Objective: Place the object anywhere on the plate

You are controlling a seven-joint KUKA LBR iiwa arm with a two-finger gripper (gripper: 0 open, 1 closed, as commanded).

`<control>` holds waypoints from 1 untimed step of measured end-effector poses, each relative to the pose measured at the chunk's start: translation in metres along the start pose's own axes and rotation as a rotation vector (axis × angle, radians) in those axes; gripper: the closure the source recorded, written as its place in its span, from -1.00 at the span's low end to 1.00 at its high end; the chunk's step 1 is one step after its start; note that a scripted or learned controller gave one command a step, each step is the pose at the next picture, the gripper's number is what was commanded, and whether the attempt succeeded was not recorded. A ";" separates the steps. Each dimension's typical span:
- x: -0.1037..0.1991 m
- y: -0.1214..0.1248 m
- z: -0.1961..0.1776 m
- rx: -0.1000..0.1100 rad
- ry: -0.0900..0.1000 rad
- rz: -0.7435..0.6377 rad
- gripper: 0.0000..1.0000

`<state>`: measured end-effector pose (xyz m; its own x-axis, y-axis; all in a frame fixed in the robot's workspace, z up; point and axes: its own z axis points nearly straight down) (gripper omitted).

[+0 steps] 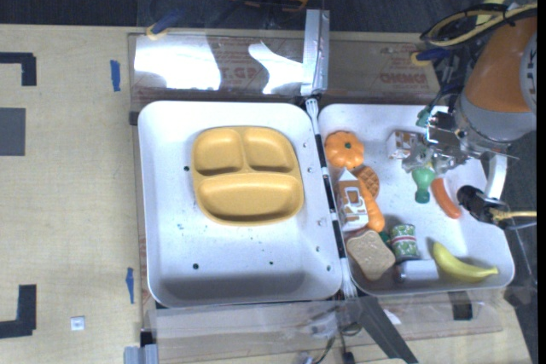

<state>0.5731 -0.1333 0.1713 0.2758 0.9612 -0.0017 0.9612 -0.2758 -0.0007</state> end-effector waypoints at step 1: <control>0.073 0.007 -0.013 -0.002 0.001 0.036 1.00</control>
<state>0.5995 -0.0649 0.1840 0.3105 0.9506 -0.0006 0.9506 -0.3105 0.0012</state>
